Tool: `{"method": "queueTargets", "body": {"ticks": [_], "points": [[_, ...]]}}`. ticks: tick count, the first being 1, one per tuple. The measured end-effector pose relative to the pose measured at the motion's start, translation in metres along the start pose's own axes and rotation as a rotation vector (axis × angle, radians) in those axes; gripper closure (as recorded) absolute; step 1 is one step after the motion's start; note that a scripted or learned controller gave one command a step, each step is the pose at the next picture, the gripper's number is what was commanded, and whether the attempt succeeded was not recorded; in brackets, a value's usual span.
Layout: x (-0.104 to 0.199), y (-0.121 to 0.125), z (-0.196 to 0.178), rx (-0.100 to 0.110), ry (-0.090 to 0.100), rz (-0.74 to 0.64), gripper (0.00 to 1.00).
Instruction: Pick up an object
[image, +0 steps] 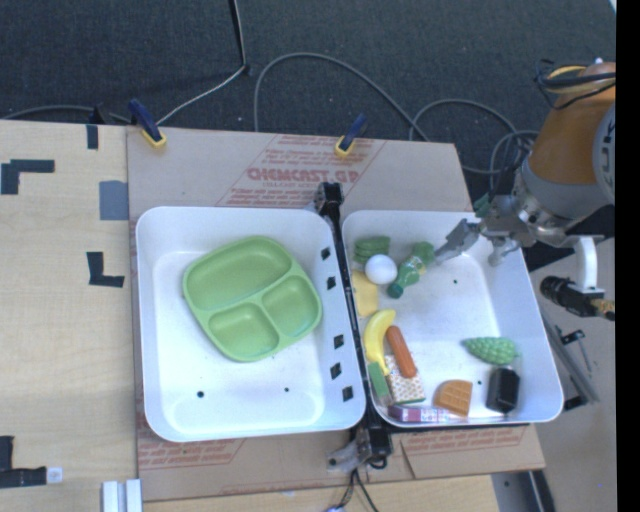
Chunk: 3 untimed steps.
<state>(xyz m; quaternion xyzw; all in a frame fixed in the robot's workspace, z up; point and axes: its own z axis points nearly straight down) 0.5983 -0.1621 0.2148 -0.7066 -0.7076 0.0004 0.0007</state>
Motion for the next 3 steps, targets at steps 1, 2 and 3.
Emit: {"method": "queueTargets", "body": {"ticks": [1, 2, 3], "points": [[0.039, 0.036, 0.056, 0.001, 0.000, 0.000, 0.00], [0.039, 0.052, 0.129, -0.005, -0.003, 0.000, 0.00], [0.047, 0.066, 0.129, 0.020, -0.008, 0.000, 0.00]]}}
